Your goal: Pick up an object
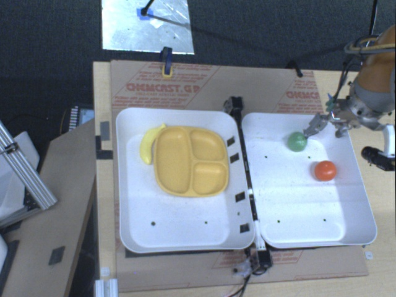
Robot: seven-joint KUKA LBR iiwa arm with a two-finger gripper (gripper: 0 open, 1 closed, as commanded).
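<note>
Two balls in my right bin (pixel 352 228): green ball (pixel 297 142), orange ball (pixel 325 171). Gripper (pixel 328 124) beside green; fingers spread, holding nothing.

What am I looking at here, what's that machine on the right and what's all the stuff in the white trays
This is one picture, taken by a fixed camera above a workbench, looking down at a slant. The machine at the right is a robot arm, grey with an orange band; its end is a two-finger gripper meant for picking things up. It hangs over the far edge of the right bin, close to a green ball. An orange ball lies nearby in the same bin. The left bin holds a yellow divided plate with a banana at its side. I cannot see anything between the gripper's fingers.
</note>
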